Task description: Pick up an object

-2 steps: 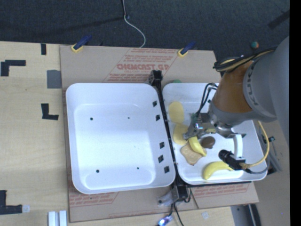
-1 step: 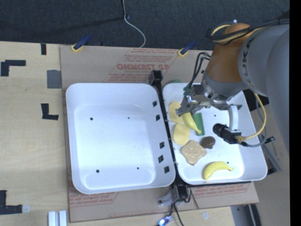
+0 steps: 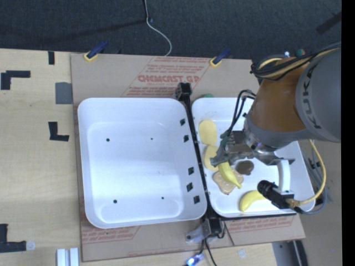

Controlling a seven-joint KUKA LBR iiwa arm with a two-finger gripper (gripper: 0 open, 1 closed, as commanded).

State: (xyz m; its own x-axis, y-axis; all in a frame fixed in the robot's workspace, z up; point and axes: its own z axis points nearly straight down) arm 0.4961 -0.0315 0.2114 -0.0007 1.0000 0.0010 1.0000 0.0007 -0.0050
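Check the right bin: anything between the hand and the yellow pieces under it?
Nothing visible does. The hand sits low in the right white bin, directly at the cluster of yellow banana-shaped pieces. A brown round piece lies beside them, and another yellow curved piece lies apart near the front wall.

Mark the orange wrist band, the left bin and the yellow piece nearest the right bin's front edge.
orange band (image 3: 275, 101): camera view, middle of its curved side.
left bin (image 3: 133, 148): camera view, bare floor.
yellow piece (image 3: 250, 200): camera view, middle of its body.
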